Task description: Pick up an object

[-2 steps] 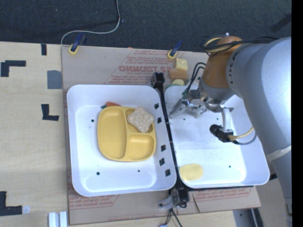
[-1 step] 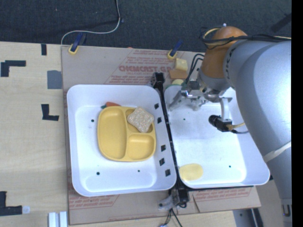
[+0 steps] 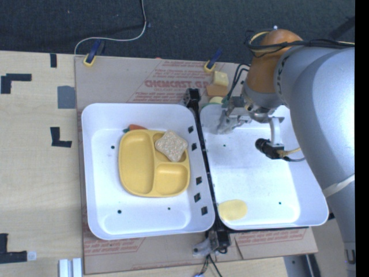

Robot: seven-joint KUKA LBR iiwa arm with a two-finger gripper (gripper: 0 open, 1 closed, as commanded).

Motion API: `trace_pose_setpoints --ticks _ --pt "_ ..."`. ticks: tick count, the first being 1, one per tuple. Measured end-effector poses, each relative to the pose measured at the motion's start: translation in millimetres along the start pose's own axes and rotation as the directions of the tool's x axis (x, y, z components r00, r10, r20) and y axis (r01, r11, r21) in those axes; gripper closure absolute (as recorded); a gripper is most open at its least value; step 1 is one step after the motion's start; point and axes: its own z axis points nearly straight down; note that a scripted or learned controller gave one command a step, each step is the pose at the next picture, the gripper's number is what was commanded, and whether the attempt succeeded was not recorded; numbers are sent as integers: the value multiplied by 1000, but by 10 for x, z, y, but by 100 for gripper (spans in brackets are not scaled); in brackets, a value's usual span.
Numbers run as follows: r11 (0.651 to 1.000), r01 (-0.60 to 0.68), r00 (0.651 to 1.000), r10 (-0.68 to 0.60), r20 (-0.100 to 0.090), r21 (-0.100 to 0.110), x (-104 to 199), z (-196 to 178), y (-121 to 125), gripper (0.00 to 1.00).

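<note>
The gripper (image 3: 226,120) is low over the far left corner of the right bin (image 3: 300,206), close to the bin's back wall and to the black strip (image 3: 199,154) where the two bins meet. I cannot tell if it is open or closed, and nothing shows in its grip. There is little room behind it and to its left. Toward the near side, the white floor is wide open.

The pale yellow disc (image 3: 232,210) lies flat in the same bin, at the near left corner, well apart from the gripper. In the left bin (image 3: 101,212) sits a yellow plate (image 3: 151,169) with three parts. A tan speckled square (image 3: 171,145) rests on its far right part, and a bit of something orange (image 3: 135,127) peeks out behind the plate.

Just past the bins, near the gripper, sit a tan block (image 3: 217,89), a small yellow block (image 3: 220,77) and a pale green thing (image 3: 215,101). The bins rest on brown cardboard (image 3: 144,79) on a light wood bench (image 3: 34,172). Beyond is dark floor (image 3: 190,10) with a white cable (image 3: 135,36).
</note>
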Motion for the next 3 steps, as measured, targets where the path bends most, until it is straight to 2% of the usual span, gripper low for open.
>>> trace_pose_setpoints --ticks 1,2,3 --pt "1000 0 1000 0 1 1 -1 5 -1 0" --pt "1000 -1 1000 1 1 1 -15 98 -1 0" --pt "1000 1 1000 -1 0 0 -4 -1 1 100"
